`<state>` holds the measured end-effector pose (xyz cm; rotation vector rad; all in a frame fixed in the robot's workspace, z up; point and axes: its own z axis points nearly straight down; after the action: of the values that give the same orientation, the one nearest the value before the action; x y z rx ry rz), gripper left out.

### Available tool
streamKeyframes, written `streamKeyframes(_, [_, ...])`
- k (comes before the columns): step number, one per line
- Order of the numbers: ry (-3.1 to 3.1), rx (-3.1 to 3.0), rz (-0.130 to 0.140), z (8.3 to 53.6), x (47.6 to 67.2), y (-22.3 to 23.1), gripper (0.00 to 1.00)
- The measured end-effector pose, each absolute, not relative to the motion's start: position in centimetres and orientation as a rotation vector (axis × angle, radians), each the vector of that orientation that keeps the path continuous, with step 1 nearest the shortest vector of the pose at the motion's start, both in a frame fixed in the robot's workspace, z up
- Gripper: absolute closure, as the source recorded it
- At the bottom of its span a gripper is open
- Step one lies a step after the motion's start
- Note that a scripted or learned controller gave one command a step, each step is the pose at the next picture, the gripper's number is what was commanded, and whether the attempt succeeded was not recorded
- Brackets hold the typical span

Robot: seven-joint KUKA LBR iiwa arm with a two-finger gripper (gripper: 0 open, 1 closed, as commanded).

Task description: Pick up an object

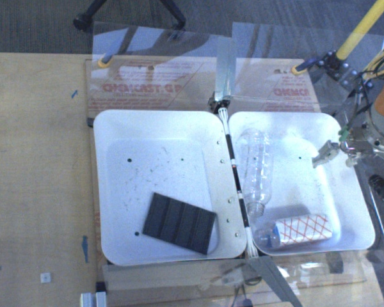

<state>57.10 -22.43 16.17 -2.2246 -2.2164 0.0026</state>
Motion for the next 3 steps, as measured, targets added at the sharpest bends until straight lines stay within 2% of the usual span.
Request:
streamKeyframes(1, [-2.079, -2.349, 0.003, 20.0, 48.9, -19.3, 0.0])
streamKeyframes(2, [-1.727, -2.624, 0.004, 23.3, 49.3, -10.8, 0.0])
streamKeyframes(3, [-1.641, -2.673, 0.007, 19.0, 47.9, -15.8, 0.0])
